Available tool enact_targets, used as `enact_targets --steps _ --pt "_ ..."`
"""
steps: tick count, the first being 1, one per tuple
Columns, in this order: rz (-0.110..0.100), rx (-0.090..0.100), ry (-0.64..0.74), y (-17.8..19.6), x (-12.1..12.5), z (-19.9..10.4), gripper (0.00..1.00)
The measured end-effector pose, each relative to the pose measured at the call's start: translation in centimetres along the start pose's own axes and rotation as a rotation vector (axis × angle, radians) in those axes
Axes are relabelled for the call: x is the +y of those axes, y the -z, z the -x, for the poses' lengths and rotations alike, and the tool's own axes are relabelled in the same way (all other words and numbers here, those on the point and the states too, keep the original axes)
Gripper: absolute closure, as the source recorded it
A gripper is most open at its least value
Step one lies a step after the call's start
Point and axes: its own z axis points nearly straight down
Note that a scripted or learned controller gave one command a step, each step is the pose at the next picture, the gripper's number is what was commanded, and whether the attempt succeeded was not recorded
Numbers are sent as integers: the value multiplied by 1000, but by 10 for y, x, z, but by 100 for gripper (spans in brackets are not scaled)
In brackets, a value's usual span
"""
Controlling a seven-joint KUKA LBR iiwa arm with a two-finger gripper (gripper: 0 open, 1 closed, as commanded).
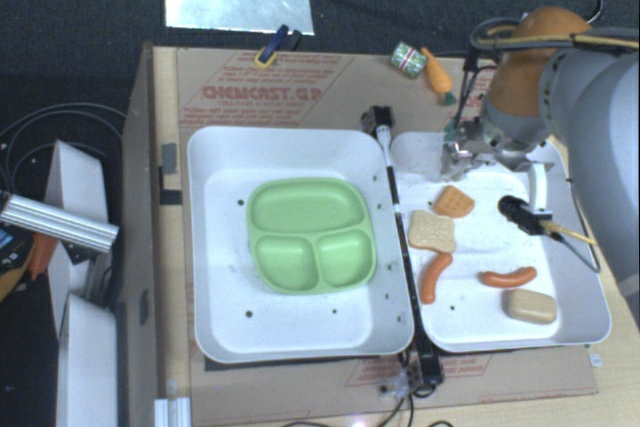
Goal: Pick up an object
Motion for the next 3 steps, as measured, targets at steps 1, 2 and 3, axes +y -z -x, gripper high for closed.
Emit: enact_targets --steps 1,2,3 --pt "-5 1 -6 -11 -62 -7 0" --pt "-2 2 -4 -10 6 -25 0" --pt "-3 0 -6 1 -58 66 0"
